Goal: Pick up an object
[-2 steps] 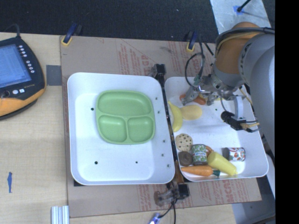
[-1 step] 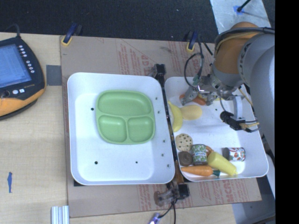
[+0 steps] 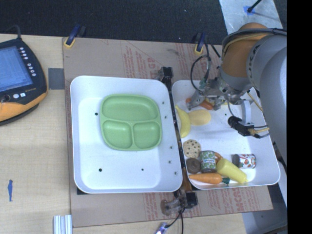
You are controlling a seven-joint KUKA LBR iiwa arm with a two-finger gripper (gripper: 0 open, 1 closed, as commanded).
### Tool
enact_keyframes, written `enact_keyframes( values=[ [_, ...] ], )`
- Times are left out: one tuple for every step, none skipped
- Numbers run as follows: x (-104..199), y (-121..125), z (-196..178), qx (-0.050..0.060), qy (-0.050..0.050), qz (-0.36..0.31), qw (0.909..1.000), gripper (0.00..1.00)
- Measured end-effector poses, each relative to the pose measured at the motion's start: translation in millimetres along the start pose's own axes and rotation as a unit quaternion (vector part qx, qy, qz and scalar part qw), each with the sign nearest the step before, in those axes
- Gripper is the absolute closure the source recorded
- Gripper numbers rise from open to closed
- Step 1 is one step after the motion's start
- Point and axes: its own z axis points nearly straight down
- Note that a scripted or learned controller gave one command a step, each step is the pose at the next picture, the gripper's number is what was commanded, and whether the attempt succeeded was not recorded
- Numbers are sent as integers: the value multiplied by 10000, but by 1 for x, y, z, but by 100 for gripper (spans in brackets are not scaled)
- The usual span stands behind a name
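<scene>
My gripper (image 3: 201, 100) hangs low over the back left of the right bin (image 3: 229, 143), with the grey wrist and orange band above it. A small orange object (image 3: 208, 104) lies right by the gripper's tip. Just in front lie a pale yellow piece (image 3: 200, 117) and a yellow banana (image 3: 184, 122). Along the bin's front are a chip cookie (image 3: 191, 147), a dark round cookie (image 3: 193, 165), a green-labelled can (image 3: 208, 161), a carrot (image 3: 207, 178), a yellow corn-like piece (image 3: 230, 170) and a red-labelled can (image 3: 245, 161).
The left bin (image 3: 87, 155) holds a green divided plate (image 3: 130, 122). A teach pendant (image 3: 19, 79) lies on the bench at far left. Black cables (image 3: 246, 126) trail from the wrist over the right bin's middle.
</scene>
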Motion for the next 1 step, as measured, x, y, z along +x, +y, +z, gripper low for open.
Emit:
enact_keyframes(
  values=[
    [7,0,0,5,3,-2,10000,0]
  ],
)
